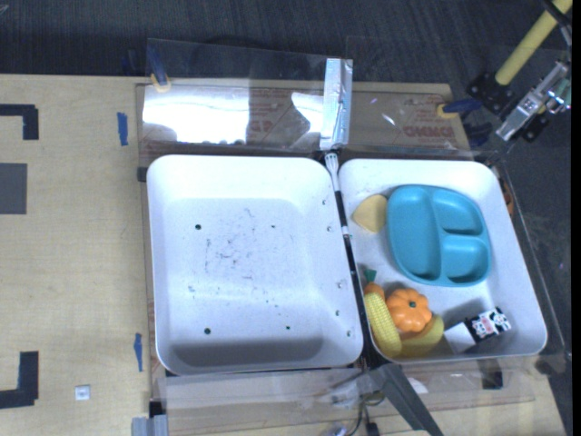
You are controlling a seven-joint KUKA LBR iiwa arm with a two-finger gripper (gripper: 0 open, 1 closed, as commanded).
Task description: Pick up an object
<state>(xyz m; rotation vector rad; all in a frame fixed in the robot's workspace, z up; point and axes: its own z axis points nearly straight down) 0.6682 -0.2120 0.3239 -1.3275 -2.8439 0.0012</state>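
Gripper: the gripper (542,107) sits up beyond the far right corner of the right bin (522,243), outside its rim; whether it is wide or narrow, I cannot tell from here.
Candidates: all in the right bin. The left bin (182,334) lies beside it.
Blue tray: the blue tray (436,234) fills the far half of the right bin, nearest the tool, lying below and left of it in the camera view.
Tray axis: its long side runs across the bin, slightly slanted, divider upright through the middle.
Near corner cluster: orange pumpkin (409,310) touching the yellow corn (380,320), with the black-and-white toy (488,324) just beside them.
Corn axis: points along the bin's inner wall, far to near.
Pale wedge: a yellowish piece (370,214) touches the tray's left edge.
Judgement: the tray is closest, but the pumpkin looks the easier grab.
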